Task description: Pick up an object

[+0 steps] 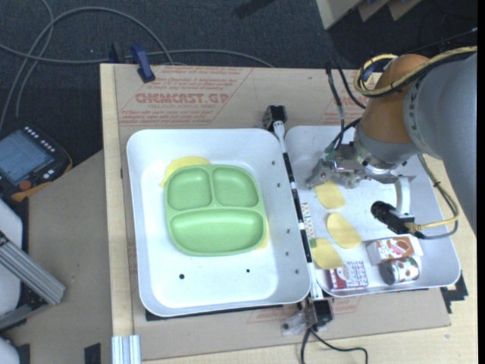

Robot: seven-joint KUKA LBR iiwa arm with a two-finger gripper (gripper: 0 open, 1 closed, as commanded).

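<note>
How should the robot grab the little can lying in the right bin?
Probably across the round sides of the small can, coming straight down from above. It lies tipped on its side near the white right bin's front corner, so its ends are awkward to reach.

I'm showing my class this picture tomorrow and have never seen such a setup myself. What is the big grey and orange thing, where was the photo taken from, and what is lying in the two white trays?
The grey and orange thing is a robot arm, reaching in from the right. At its end is a two-finger gripper, a simple mechanical hand. The one camera sits above the bench, looking down at a slant.

The left bin holds a green divided plate with something yellow tucked under it. The right bin holds three pale yellow chip-like pieces, a small can and a red and white packet.

The gripper hovers low over the right bin, near the top yellow piece. Nothing can be seen between its fingers, so it isn't shown holding anything.
</note>
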